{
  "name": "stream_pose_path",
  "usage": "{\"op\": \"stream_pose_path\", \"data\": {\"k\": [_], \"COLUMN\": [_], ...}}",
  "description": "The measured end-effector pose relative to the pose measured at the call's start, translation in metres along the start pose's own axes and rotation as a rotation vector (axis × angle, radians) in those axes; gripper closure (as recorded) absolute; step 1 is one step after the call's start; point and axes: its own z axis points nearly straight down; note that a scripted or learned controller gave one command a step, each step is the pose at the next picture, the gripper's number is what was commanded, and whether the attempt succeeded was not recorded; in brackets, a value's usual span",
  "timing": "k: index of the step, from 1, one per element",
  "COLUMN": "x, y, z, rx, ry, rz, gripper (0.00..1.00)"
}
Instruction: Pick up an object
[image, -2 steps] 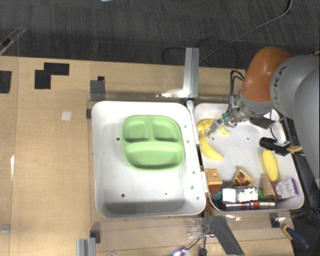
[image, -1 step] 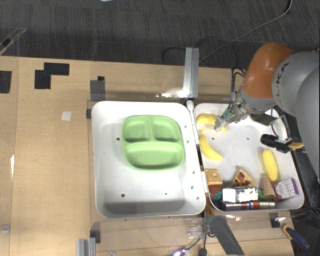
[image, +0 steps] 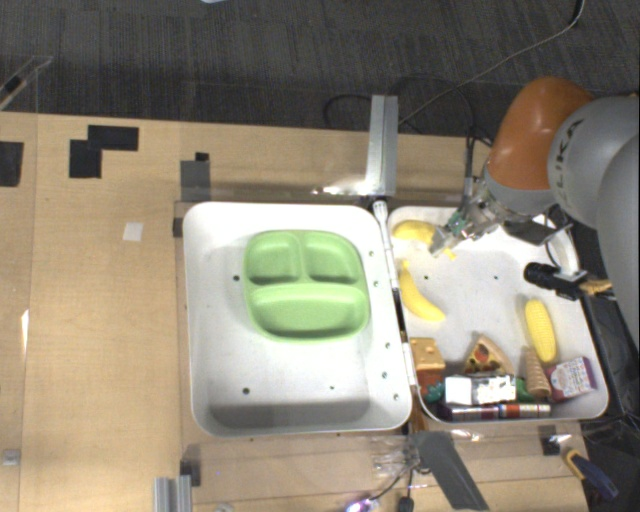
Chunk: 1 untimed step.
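On your left, the left bin (image: 210, 300) holds a green divided plate (image: 304, 283), and in the right bin (image: 500, 280) lie a banana (image: 418, 297), a yellow item (image: 413, 233) at the top corner, an ear of corn (image: 540, 330) and a row of small boxes and a marker (image: 495, 409) along the near wall. The gripper (image: 452, 236) hangs just beside that yellow item with nothing visibly between its fingers, though you cannot tell whether they stand apart or together, so judge the pick not yet made. No label is legible.
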Motion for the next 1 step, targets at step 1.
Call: {"op": "stream_pose_path", "data": {"k": [1], "x": [0.0423], "y": [0.0238], "z": [-0.0711], "rx": [0.019], "ry": [0.005], "rz": [0.193], "gripper": [1.0]}}
